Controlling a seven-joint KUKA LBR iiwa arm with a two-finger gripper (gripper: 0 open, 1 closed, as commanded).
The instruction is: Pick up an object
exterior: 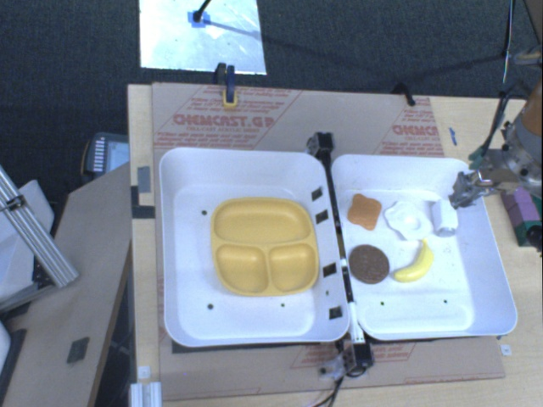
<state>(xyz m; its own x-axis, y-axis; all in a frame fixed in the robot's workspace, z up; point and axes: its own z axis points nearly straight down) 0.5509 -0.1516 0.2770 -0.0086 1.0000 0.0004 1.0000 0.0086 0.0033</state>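
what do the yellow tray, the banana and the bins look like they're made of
The yellow divided tray looks like molded plastic with a matte finish: even colour, rounded compartment walls. The banana seems to be a plastic toy, going by its smooth, uniformly yellow skin; real fruit can't be ruled out. The white bins look like thin formed plastic, slightly glossy, with soft rounded rims.

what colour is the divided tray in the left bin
Pale yellow; the divided tray shows best in the camera view.

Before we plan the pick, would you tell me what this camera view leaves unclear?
- Gripper: small and blurred at the right bin's rim; its state cannot be read.
- Arm: cut off by the right edge.
- White cylinder: too small to identify.
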